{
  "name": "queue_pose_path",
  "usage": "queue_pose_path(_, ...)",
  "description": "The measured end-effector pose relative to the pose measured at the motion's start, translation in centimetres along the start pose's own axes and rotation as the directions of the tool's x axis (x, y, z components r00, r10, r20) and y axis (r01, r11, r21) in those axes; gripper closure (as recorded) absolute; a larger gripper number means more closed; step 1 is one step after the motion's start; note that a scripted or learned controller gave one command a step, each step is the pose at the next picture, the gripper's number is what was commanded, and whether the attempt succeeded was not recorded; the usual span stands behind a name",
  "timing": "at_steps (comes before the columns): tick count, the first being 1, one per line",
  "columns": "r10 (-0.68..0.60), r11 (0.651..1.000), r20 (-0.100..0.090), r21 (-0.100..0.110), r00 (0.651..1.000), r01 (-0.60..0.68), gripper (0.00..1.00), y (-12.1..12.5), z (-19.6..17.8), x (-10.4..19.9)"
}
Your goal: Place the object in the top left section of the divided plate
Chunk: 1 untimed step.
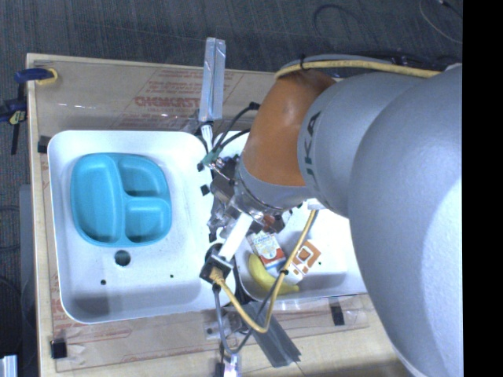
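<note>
A yellow banana (271, 277) lies low in the right bin (338, 277), right of frame centre, curved, partly hidden under a small printed carton (266, 247). The gripper (236, 238) hangs just above it; whether it grips anything cannot be told. The blue divided plate (120, 197) sits in the left bin (118, 289).

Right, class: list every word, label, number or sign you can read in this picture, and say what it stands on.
Red print on the bench sheet behind the left bin: blurred, not readable.
Label on the small carton in the right bin: too small to read.
Orange square mark on the white tag: a sign, no legible words.
Blue divided plate: no text.
</note>
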<state>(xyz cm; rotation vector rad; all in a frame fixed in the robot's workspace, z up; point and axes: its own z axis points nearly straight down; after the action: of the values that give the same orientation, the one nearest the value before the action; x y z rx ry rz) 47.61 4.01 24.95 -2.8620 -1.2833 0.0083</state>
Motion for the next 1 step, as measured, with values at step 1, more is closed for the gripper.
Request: queue_pose_path(1,-0.093,0.996,0.0,-0.003,0.996,0.093,1.0,2.13,-4.65,2.92)
